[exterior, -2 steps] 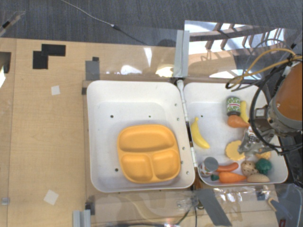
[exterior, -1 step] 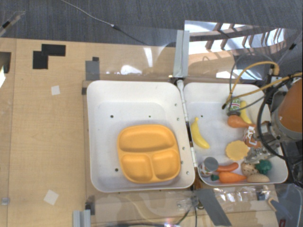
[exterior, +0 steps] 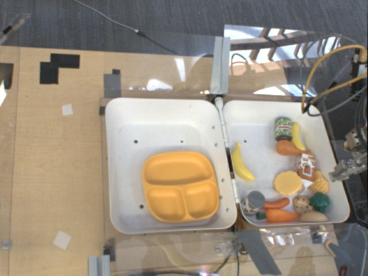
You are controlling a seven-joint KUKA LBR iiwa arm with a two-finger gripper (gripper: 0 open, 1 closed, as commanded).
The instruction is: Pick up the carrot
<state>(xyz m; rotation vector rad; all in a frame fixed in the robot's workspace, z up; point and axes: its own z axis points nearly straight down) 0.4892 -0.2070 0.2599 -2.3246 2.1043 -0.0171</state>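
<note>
The carrot (exterior: 282, 215) is orange with a small green end pointing left. It lies flat near the front rim of the right bin (exterior: 253, 132), just below a red sausage (exterior: 277, 203) and touching it. A metal part of my gripper (exterior: 348, 169) pokes in at the right edge of the view, just outside the right bin's right rim. It is well to the right of the carrot and farther back, with nothing of the carrot near it.
Several toy foods crowd the right bin's front right: a banana (exterior: 243, 164), a green can (exterior: 283, 129), a drumstick (exterior: 289, 149), a yellow disc (exterior: 287, 183), broccoli (exterior: 321, 201) and a grey lid (exterior: 253, 200). The left bin (exterior: 123, 125) holds a yellow divided plate (exterior: 150, 171).
</note>
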